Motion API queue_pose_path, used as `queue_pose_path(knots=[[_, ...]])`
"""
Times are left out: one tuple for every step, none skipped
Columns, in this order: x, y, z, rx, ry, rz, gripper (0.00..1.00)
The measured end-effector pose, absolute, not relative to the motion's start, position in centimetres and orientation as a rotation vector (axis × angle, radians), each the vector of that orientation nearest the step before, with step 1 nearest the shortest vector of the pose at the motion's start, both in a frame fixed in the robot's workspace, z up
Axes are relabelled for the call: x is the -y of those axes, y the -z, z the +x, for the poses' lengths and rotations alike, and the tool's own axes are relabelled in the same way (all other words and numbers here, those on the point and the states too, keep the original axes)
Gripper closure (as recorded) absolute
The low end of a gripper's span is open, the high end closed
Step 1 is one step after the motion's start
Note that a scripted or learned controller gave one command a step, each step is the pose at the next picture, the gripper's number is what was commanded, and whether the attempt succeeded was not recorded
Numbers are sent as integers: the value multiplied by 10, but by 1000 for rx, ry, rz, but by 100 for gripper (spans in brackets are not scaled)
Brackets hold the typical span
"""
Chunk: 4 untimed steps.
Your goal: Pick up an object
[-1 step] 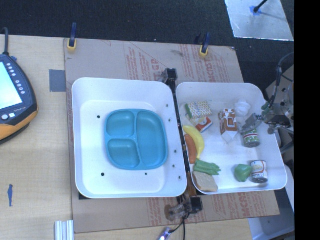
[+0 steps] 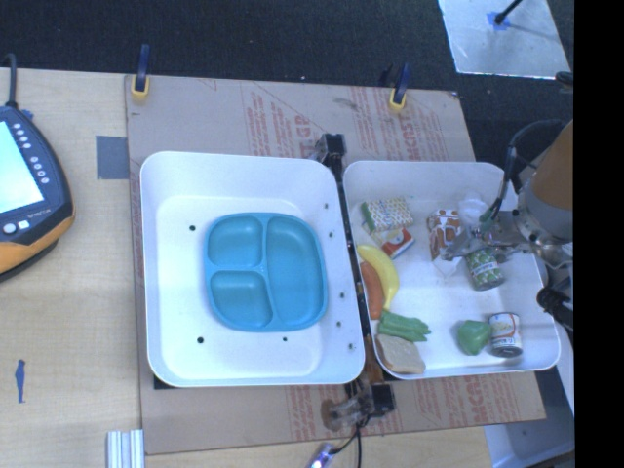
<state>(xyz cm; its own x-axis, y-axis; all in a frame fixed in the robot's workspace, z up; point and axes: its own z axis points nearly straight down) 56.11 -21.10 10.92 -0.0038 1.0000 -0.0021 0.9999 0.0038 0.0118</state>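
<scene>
The right bin (image 2: 429, 178) holds several toy foods. Among them are a small printed box (image 2: 387, 213), a red-and-white packet (image 2: 446, 234), a banana (image 2: 382, 271), a carrot (image 2: 371, 292), a green vegetable (image 2: 403, 327) and a bread slice (image 2: 400, 356). There is also a green lump (image 2: 472, 336), a tin (image 2: 504, 334) and a green can (image 2: 485, 268) lying on its side. My gripper (image 2: 487, 234) reaches in from the right edge. It hangs low over the bin's right part, just above the green can and beside the packet.
The left bin (image 2: 166, 261) carries a blue divided plate (image 2: 265, 271). A tablet-like pendant (image 2: 24, 188) lies on the bench at far left. Clamps (image 2: 141, 84) hold the cardboard sheet at the back. The arm's body (image 2: 551, 188) covers the right bin's far right rim.
</scene>
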Motion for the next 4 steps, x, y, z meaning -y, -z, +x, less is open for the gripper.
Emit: queue_pose_path(knots=[[169, -104, 610, -2216, -10, 2204, 0], [141, -92, 649, -2227, 1, 2218, 0], [142, -103, 649, -2232, 4, 2215, 100], [88, -193, 657, -2228, 1, 2218, 100]])
